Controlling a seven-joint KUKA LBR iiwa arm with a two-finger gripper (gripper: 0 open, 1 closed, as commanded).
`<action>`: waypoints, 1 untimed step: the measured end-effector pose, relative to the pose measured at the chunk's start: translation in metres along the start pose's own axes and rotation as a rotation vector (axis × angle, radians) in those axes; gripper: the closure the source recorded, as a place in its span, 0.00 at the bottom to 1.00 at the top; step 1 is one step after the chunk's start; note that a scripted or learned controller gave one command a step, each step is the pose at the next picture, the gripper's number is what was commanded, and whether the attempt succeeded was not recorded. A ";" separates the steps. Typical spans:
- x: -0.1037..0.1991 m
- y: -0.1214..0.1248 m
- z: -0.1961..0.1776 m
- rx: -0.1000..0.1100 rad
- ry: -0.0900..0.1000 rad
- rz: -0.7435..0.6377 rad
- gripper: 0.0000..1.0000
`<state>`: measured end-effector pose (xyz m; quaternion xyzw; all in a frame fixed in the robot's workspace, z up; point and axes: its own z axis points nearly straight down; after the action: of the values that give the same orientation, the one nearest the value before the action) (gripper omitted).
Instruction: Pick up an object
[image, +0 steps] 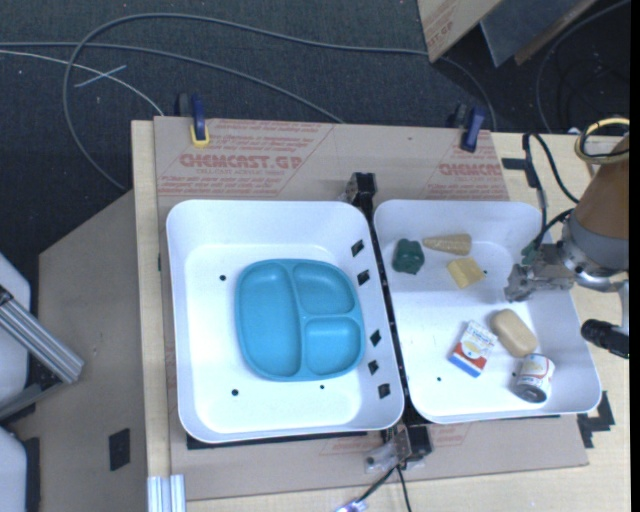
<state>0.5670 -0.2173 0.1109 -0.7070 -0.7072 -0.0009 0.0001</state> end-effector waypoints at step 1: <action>0.003 -0.003 -0.063 -0.006 -0.004 -0.001 1.00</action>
<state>0.5639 -0.2148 0.1743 -0.7068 -0.7074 -0.0016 -0.0032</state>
